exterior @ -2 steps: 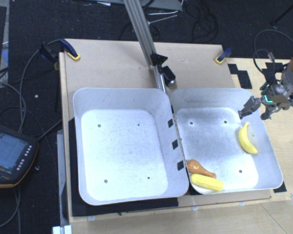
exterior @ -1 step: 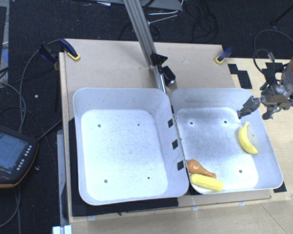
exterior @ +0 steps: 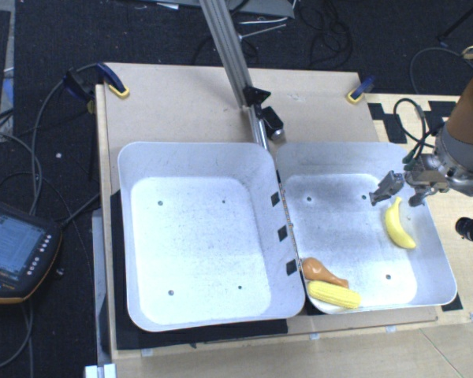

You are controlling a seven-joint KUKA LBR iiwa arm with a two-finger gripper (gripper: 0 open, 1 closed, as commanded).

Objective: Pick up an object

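Observation:
A yellow banana (exterior: pixel 400 227) lies in the right bin (exterior: pixel 339 211), near its right wall. My gripper (exterior: pixel 400 193) hangs just above the banana's upper tip, reaching in from the right. Its two fingers are spread apart, one to the left (exterior: pixel 384 187) and one to the right (exterior: pixel 417 198) of the tip, so it is open. Nothing is clamped between them. At the bin's front edge a yellow corn cob (exterior: pixel 334 294) lies beside an orange-brown drumstick-shaped toy (exterior: pixel 323 272).
The left bin (exterior: pixel 142 172) sits beside the right one, with a raised divider (exterior: pixel 282 211) between them. A slanted metal pole (exterior: pixel 230 46) rises behind the bins. A teach pendant (exterior: pixel 12 246) lies on the floor at far left.

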